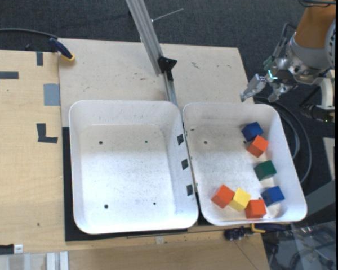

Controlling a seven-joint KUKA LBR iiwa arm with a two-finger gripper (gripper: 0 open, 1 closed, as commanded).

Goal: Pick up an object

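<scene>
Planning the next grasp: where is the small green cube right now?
The small green cube lies in the right white bin, near its right wall, between an orange cube above and a blue cube below.

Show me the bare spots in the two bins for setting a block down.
The left bin has a bare floor wall to wall. The right bin is free along its divider side; crowded by blocks along its right wall and bottom corner.

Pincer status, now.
Pincer: open, nothing between its fingers, above the right bin's far rim.
</scene>
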